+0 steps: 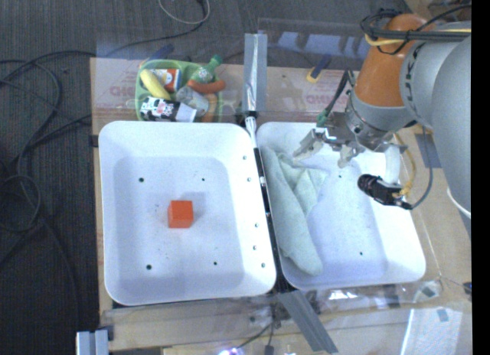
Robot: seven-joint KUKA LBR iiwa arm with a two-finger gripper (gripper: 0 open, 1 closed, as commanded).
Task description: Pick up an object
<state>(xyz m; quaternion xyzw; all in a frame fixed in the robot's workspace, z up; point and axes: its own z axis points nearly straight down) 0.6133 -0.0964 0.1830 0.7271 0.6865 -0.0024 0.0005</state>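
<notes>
An orange-red cube [181, 213] lies near the middle of the left bin [122, 154]. A pale green cloth [298, 208] lies crumpled along the left side of the right bin [383, 262]. My gripper [325, 147] hangs over the back of the right bin, just above the cloth's upper end. Its fingers [306, 147] are spread open with nothing between them. The grey arm with its orange band [387, 66] comes in from the upper right.
A green basket [178, 89] of toy food stands behind the left bin. A metal divider post [254, 70] rises between the bins at the back. Cables trail on the floor at left.
</notes>
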